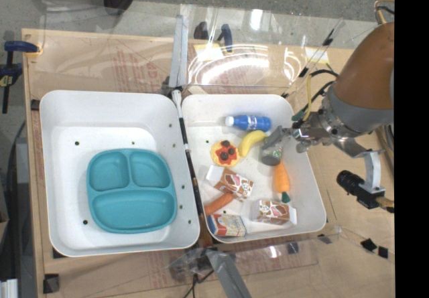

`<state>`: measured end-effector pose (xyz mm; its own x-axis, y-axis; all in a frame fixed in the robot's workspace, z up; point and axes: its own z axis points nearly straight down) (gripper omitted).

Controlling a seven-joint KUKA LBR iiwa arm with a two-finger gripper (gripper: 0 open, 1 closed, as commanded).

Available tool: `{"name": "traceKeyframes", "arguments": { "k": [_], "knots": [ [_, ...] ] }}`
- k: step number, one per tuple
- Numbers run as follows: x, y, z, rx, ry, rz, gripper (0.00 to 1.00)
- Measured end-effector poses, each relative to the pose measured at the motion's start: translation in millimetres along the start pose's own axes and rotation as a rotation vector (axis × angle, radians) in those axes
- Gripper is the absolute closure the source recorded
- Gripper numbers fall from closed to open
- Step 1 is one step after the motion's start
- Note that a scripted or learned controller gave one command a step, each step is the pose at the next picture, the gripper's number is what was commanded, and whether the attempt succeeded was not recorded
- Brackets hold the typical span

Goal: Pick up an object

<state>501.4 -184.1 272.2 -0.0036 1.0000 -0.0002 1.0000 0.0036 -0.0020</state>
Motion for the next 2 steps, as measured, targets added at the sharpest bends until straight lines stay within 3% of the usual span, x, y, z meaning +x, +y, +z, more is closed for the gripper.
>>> {"name": "traceKeyframes", "arguments": {
  "k": [1,2],
  "knots": [
    [-43,37,110,0.002,-0.001,0.043,0.00],
    [-70,68,185,0.001,0.002,0.197,0.00]
  ]
}}
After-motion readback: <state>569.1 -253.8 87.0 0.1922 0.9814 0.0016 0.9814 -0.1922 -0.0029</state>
